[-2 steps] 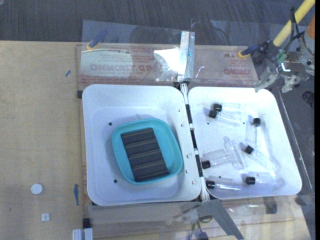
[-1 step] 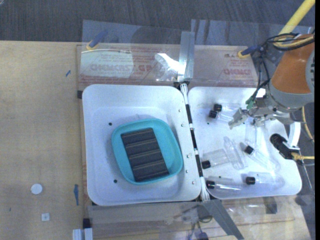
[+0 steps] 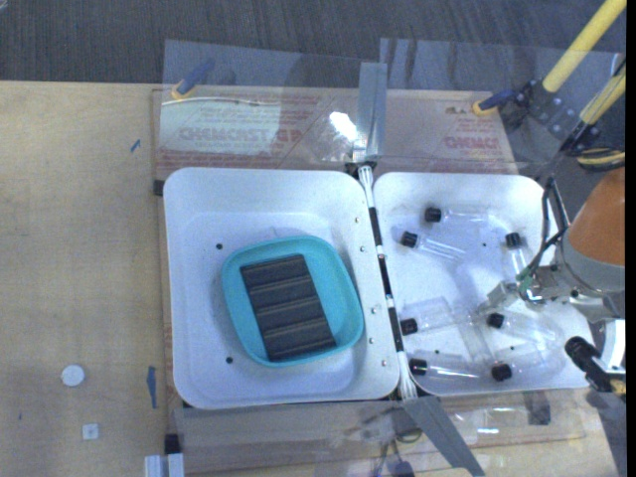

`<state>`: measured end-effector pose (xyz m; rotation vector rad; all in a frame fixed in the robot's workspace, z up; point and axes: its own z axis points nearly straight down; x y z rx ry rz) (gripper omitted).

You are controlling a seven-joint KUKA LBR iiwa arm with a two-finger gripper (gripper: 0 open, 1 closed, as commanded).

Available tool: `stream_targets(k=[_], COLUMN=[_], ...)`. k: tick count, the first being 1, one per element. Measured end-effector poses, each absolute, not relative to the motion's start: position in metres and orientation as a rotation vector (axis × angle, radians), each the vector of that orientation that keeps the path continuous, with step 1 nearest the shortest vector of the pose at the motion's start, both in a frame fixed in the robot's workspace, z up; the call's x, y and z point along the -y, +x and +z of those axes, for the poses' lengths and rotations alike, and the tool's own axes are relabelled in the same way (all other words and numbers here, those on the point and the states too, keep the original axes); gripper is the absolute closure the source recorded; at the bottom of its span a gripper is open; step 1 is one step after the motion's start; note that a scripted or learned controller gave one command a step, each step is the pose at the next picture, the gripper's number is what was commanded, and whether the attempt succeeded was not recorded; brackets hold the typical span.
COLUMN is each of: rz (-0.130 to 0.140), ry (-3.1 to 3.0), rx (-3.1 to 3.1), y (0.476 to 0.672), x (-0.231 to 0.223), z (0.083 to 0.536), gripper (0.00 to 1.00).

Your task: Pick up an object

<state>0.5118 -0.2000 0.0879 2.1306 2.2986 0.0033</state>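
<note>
Nearest the camera, along the lower edge of the bench [image 3: 79,266], a small round white disc [image 3: 73,375] lies on the wood at the left, well apart from the bins. Right bin [image 3: 452,189]: a scatter of clear plastic tubes with black caps, lying flat at mixed angles. One tube [image 3: 452,369] runs along the near wall, another tube with cap [image 3: 500,372] just beside it; a short one [image 3: 422,314] lies by the divider. Farther back, two capped tubes [image 3: 437,241] cross mid-bin, one more cap [image 3: 432,214] near the far wall. The gripper [image 3: 509,293] sits low over the right side of this bin, among the tubes, beneath the grey wrist and the orange band [image 3: 604,222]; glare and clear plastic hide the fingers, so cannot tell whether the jaws are parted or closed, or whether anything is held. Left bin [image 3: 189,296]: a teal tray [image 3: 288,296] lies tilted at centre, carrying a dark ribbed block [image 3: 288,306]. Beyond both bins, clear sheeting [image 3: 258,127] with printed lettering, and a yellow pole [image 3: 586,33] at far right.
</note>
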Motion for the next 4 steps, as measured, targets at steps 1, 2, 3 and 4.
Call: stream_targets(k=[1, 2, 3, 4], rz=[0.001, 0.001, 0.003, 0.005], ry=[2.091, 2.076, 2.059, 2.055], rx=[-2.342, -2.353, -2.369, -2.366], y=[0.572, 0.641, 0.621, 0.622], x=[0.173, 0.205, 0.196, 0.196], z=[0.135, 0.107, 0.087, 0.098], gripper=[0.00, 0.00, 0.00, 1.00])
